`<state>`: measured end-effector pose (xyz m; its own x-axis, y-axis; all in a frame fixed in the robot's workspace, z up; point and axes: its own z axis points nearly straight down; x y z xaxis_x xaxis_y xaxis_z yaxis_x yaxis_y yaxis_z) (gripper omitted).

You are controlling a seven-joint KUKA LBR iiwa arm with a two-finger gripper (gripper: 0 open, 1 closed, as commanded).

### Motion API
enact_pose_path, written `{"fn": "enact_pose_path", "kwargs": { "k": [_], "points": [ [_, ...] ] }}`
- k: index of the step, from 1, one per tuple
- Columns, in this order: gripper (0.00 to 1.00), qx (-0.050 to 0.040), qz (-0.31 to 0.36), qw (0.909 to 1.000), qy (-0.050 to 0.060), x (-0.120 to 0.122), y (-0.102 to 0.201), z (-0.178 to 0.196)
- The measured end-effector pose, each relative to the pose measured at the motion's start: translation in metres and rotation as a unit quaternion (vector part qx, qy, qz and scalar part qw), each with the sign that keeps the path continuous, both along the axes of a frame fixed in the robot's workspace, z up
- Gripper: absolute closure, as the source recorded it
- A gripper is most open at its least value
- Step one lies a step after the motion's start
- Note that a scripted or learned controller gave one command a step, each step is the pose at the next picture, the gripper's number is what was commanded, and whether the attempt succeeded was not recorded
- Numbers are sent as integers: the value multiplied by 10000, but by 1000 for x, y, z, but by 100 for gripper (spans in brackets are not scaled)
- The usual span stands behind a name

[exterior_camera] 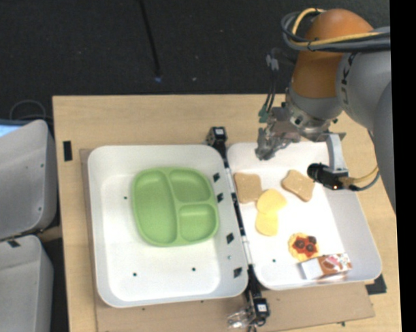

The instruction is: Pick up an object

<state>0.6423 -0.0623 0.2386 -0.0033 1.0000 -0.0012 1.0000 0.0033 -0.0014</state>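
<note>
Jaw state cannot be determined; the gripper (267, 147) hangs over the far left corner of the right bin (353, 221), nothing visibly held. Contents of that bin: two toast slices (247, 187) (298, 185), two yellow discs (269, 212) touching each other, a small pizza piece (303, 244), and a red-and-white packet (325, 265) near the front edge. The left bin (113, 267) contains a green divided plate (175, 206). Both bins rest on a light wooden bench (159, 119). Dark floor lies beyond; grey equipment (17, 175) stands at the left.
</note>
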Motion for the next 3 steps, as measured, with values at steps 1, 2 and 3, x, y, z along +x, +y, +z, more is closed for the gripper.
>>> {"fn": "enact_pose_path", "kwargs": {
  "k": [1,2,3],
  "points": [
    [100,17,15,10000,-8,-28,39,11],
    [100,5,7,10000,4,-61,82,-2],
    [100,17,15,10000,0,-87,116,4]
  ]
}}
